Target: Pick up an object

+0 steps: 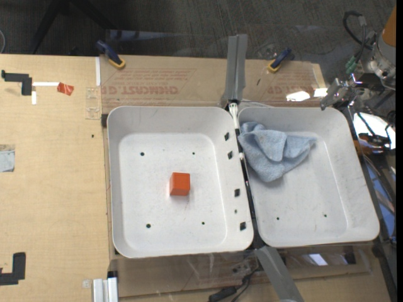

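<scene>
Orange cube (pixel 180 184) lies in smooth left bin (pixel 126 231); crumpled blue cloth (pixel 274 151) right; hand's (pixel 340 93) state unclear.

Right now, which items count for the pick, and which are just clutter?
For the pick:
- orange block, left bin
- blue cloth, right bin

Clutter:
- two clamps on the cardboard sheet
- small red piece on the bench

Soft blue cloth (pixel 274 151) — smooth white bins (pixel 119 187)
</scene>
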